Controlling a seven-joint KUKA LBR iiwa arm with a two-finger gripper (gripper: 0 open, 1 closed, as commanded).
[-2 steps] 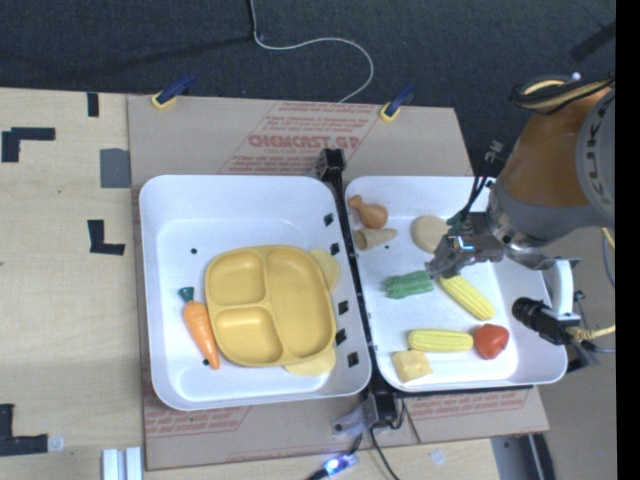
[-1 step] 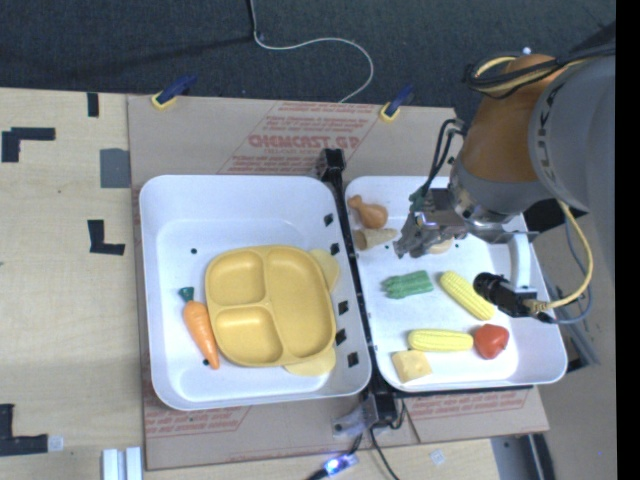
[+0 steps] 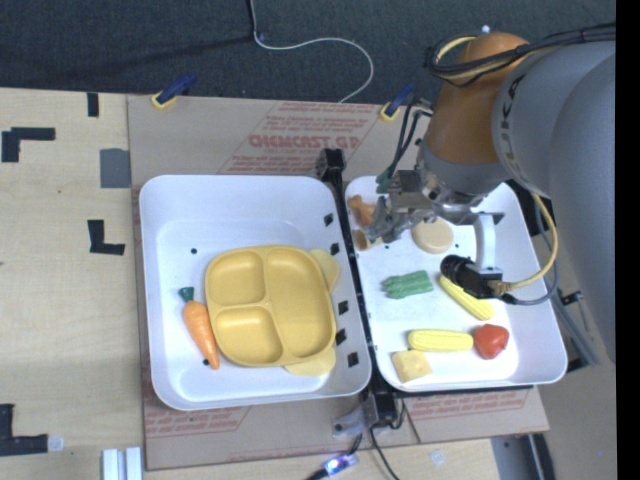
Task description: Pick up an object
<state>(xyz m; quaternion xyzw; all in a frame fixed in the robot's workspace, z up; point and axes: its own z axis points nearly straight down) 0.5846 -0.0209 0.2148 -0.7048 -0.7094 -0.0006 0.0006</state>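
Hanging low over the far left part of the right bin (image 3: 530,368), the gripper (image 3: 385,230) is seen with its dark fingers (image 3: 378,232) pointed down near the divider between the two bins. Whether the fingers are spread or closed cannot be told, and nothing is seen held between them. A small orange-brown piece (image 3: 362,209) is found just beside the gripper, toward the bin's far left corner. A pale round disc (image 3: 434,236) lies just to the right of the gripper. Nearer the camera, a green ridged vegetable (image 3: 407,285) is placed at the bin's middle, apart from the gripper. A yellow banana-like piece (image 3: 467,296) lies at a slant to its right, partly covered by a black part of the rig. A yellow corn cob (image 3: 439,340), a red tomato-like piece (image 3: 491,341) and a pale yellow block (image 3: 411,366) are set along the near side. In the left bin (image 3: 165,208), a yellow divided plate (image 3: 270,303) is seen, with an orange carrot (image 3: 201,333) just beside its left edge. The grey arm (image 3: 570,118) with its orange band (image 3: 470,98) is seen above the right bin.
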